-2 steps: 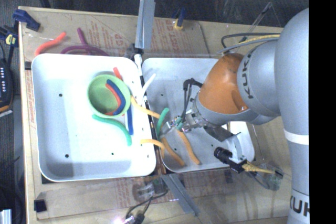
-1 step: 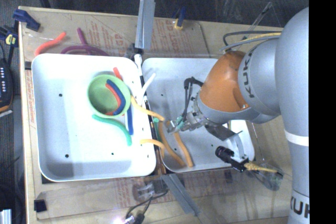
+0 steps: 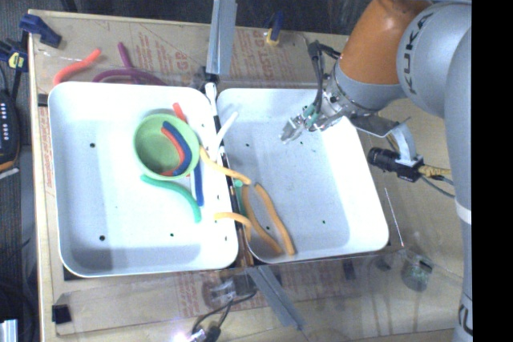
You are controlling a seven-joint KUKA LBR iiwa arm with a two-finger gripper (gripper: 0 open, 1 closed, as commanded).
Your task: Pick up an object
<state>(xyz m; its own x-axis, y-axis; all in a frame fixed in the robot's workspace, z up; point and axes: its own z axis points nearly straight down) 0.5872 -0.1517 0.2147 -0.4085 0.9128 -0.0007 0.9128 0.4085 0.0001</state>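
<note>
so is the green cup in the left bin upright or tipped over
Tipped: the green cup lies in the left bin with its round mouth facing the camera, red and blue pieces across it.

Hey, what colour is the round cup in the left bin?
Green; the cup shows best in the camera view.

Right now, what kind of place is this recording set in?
Probably a robotics lab's grasping test bench: two white bins side by side on a wooden bench, a KUKA arm reaching over them, clamps and cables at the edges.
</note>
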